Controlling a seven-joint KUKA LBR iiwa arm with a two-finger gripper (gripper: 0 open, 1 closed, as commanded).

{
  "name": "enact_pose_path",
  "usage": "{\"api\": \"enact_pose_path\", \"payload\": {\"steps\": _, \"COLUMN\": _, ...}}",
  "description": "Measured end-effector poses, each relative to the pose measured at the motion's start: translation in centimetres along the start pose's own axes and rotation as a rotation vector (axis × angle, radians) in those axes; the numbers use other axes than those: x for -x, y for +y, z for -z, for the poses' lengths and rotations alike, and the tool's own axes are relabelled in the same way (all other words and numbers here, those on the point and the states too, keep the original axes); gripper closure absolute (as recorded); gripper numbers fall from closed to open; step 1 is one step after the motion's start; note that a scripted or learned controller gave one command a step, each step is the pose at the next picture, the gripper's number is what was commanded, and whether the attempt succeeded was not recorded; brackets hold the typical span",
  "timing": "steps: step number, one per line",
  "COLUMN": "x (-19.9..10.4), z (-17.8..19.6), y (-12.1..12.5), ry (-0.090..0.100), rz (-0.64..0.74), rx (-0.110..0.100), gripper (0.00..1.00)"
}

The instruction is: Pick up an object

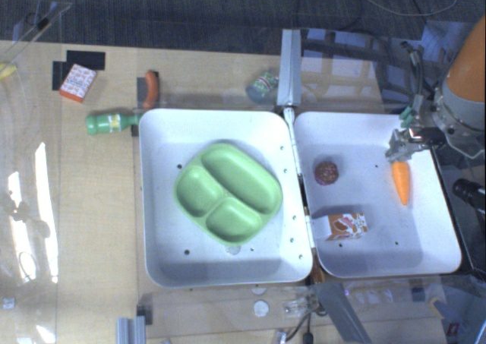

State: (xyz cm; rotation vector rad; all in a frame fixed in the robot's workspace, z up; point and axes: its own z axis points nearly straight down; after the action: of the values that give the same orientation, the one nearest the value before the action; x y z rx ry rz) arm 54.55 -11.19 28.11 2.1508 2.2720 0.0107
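Note:
The right bin [425, 259] holds an orange carrot [400, 182] near its right wall, a dark reddish ball [326, 172] near its left wall, and a small brown and white carton [347, 225] lying toward the front. My gripper [404, 145] hangs over the bin's far right part, just above the carrot's upper end. The view does not show whether it touches the carrot. A green divided plate [228, 190] lies in the middle of the left bin [159, 259].
On the bench left of and behind the bins lie a green bottle [110, 122], a small orange and white box [78, 82], an orange-handled tool [151, 89] and a crumpled greenish item [263, 86]. A metal divider [288, 69] stands between the bins at the back.

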Motion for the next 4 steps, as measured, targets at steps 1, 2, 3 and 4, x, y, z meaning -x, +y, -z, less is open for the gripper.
{"api": "enact_pose_path", "payload": {"steps": 1, "x": -8.5, "z": -9.7, "y": -0.2, "ry": 0.003, "rz": -0.29, "rx": -0.012, "gripper": 1.0}}
{"api": "enact_pose_path", "payload": {"steps": 2, "x": -8.5, "z": -7.3, "y": -5.2, "ry": 0.006, "rz": 0.273, "rx": -0.006, "gripper": 1.0}}
{"api": "enact_pose_path", "payload": {"steps": 3, "x": -1.0, "z": 2.6, "y": -1.3, "ry": 0.0, "rz": 0.447, "rx": 0.002, "gripper": 1.0}}
{"api": "enact_pose_path", "payload": {"steps": 4, "x": 3.6, "z": -3.1, "y": 3.8, "ry": 0.004, "rz": 0.873, "rx": -0.002, "gripper": 1.0}}
